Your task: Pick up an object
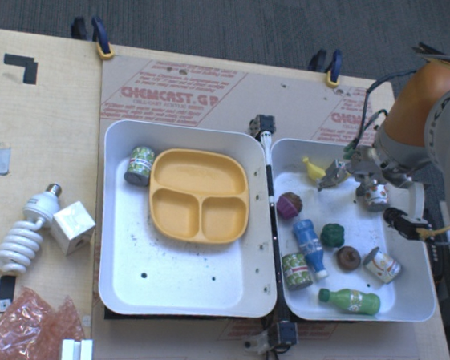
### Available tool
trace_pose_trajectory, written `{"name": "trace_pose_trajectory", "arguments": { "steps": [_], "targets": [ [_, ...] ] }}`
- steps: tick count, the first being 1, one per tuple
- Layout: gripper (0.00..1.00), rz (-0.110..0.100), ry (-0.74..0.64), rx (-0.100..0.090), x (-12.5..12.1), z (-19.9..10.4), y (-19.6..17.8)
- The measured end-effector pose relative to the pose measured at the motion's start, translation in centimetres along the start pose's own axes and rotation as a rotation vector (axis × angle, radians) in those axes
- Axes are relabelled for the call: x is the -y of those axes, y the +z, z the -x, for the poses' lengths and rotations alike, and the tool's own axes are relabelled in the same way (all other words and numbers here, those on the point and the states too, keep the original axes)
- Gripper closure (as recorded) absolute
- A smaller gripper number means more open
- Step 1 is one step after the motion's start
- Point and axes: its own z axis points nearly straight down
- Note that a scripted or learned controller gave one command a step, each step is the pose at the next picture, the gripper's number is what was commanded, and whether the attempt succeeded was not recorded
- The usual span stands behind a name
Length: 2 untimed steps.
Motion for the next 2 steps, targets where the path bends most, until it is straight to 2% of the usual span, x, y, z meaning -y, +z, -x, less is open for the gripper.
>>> {"name": "trace_pose_trajectory", "arguments": {
  "steps": [1, 2],
  "targets": [
    [0.00, 0.001, -0.008, -0.015, 2.0, 2.5, -0.1],
    [1.00, 0.005, -0.007, -0.003, 2.0, 2.9, -1.1]
  ]
}}
